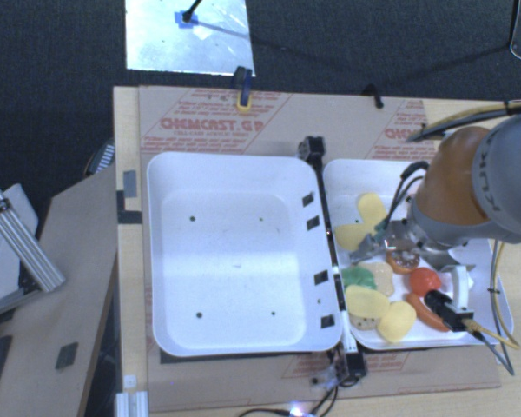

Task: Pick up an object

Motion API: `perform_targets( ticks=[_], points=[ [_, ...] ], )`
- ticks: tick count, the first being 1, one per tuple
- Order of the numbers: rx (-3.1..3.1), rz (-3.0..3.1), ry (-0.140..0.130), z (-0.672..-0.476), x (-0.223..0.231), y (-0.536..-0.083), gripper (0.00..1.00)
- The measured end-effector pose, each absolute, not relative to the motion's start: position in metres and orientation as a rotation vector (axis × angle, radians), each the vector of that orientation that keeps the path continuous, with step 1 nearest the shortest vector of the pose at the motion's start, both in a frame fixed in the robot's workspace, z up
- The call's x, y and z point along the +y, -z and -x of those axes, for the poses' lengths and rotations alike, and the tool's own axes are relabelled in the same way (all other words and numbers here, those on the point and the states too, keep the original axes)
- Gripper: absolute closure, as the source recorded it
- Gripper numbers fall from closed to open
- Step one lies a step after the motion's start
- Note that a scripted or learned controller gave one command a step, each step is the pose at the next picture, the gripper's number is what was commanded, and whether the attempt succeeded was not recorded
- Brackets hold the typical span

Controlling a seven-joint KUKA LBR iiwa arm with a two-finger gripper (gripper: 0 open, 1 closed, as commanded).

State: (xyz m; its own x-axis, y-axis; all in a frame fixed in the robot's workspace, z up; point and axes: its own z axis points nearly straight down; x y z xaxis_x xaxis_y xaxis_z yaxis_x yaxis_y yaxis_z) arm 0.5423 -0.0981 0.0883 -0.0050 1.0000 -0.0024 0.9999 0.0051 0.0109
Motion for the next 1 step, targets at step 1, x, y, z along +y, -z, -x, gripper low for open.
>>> perform_targets(
  ticks=[1],
  points=[
    [2.213, -2.217, -0.010, -0.5426, -0.1892, -0.0886, 0.00]
  ],
)
